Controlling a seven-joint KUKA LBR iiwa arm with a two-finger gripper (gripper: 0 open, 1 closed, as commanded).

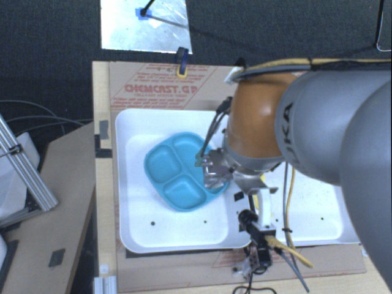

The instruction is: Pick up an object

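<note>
In the left bin (131, 225), a blue divided plate (174, 170) lies flat, tilted a little askew, its three compartments facing up. Its right edge sits under the arm (318, 121), which reaches in from the right and hangs over the seam between the two bins. The gripper (211, 173) appears to sit just at the plate's right rim, though the wrist hides most of it; whether it grips the plate cannot be told. The right bin (312, 219) lies beneath the arm. Both bins rest on a cardboard sheet (159, 84).
</note>
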